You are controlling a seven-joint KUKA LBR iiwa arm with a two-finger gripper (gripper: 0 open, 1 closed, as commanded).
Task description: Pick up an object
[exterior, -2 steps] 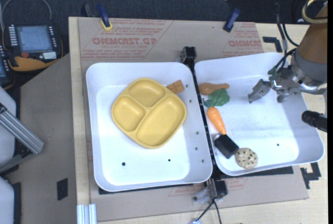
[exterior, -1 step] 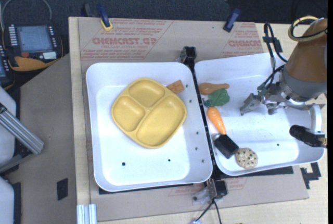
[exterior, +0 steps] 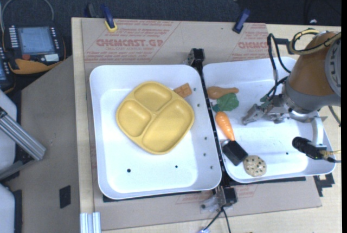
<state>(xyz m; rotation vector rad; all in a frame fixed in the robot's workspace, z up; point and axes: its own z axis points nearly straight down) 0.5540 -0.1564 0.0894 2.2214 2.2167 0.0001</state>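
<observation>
On my screen the counter (exterior: 81, 118) carries 2 white bins side by side. Starting at the left, the left bin (exterior: 108, 161) holds a yellow divided plate (exterior: 155, 116) with 3 compartments, lying flat in the bin's upper middle. A small brown block (exterior: 183, 90) sits touching the plate's upper right rim.

Crossing into the right bin (exterior: 282, 169), I see a cluster along its left side: a tan piece (exterior: 222, 91) at the top, a green item (exterior: 227, 102) just under it and touching it, then an orange carrot (exterior: 224, 125) angled downward. Below the carrot lies a black block (exterior: 234, 152), and just beside that, a round speckled cookie (exterior: 254, 166) near the bin's lower edge.

Further right, the hand (exterior: 254, 114) hovers low over bare bin floor, well apart from the carrot, fingers spread and released, nothing between them. The grey arm (exterior: 314, 72) with its orange band comes in from the right.
</observation>
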